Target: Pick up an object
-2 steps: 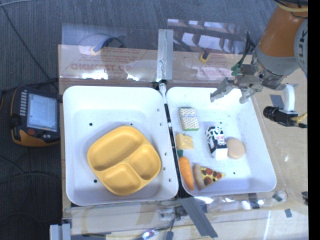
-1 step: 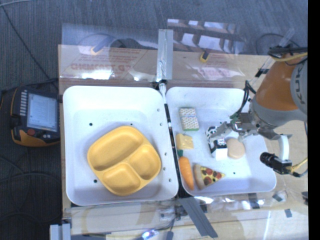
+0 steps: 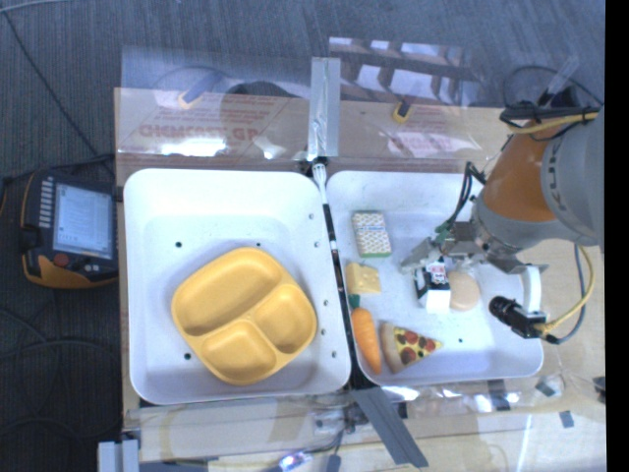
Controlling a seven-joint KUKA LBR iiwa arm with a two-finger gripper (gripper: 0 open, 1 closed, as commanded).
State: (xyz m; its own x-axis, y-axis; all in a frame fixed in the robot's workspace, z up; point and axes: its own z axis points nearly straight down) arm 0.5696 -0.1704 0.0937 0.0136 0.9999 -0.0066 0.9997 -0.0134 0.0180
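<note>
The gripper (image 3: 433, 279) hangs low in the right bin (image 3: 432, 190), its arm (image 3: 550, 190) reaching in from the right, orange band above the wrist. Whether it is released or clenched cannot be told from this slant; the black-and-white tool end sits over its own tip and hides any gap. Touching it on the arm side lies a pale peach rounded piece (image 3: 464, 291), seemingly the likeliest target. Below and slightly left of the gripper lies a toy pizza slice (image 3: 413, 345), with an orange carrot (image 3: 366, 334) just beyond that; farther left a yellow cheese-like block (image 3: 364, 279), and above that a green-and-white checked block (image 3: 371, 232). Well apart, across the divider, a yellow sectioned plate (image 3: 246, 313) rests in the left bin (image 3: 157, 205). Judged step: the descent or the closing on a thing, nothing lifted clear. Next move likely calls for a firm close on the peach piece (rounded, so it may squirt sideways), then a straight lift clear of the neighbours. Writing: faint reddish lettering shows on the clear sheet (image 3: 211, 126) behind the bins, mirrored and unreadable; the pendant (image 3: 69, 226) far left has a lit screen, text too small to read.
</note>
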